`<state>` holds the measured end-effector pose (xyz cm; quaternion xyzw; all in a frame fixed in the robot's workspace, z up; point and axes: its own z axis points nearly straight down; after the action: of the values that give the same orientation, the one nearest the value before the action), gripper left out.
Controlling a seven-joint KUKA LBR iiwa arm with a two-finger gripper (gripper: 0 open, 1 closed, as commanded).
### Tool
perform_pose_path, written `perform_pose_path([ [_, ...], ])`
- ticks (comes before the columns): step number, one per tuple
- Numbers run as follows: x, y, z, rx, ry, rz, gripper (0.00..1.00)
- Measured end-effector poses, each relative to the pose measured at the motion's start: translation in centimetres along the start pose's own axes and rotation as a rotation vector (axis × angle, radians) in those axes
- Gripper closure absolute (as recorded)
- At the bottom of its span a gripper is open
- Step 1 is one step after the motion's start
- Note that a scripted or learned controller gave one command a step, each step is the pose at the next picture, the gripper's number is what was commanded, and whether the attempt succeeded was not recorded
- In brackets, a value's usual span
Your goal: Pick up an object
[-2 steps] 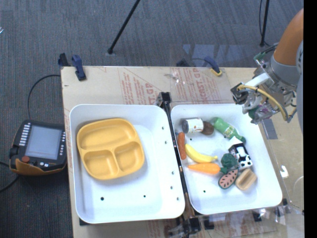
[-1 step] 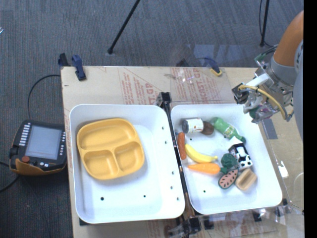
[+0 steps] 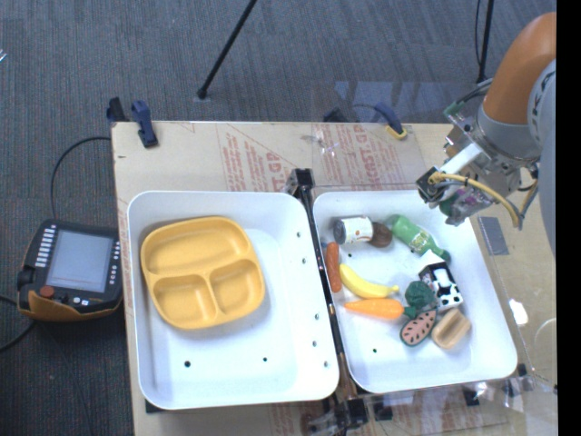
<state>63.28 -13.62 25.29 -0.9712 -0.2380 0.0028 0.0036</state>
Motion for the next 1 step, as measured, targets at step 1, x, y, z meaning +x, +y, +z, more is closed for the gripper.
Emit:
perform_pose_path([
  [1,-2.03,-3.66,-3.07,-0.001,0.001,0.121,1.00],
])
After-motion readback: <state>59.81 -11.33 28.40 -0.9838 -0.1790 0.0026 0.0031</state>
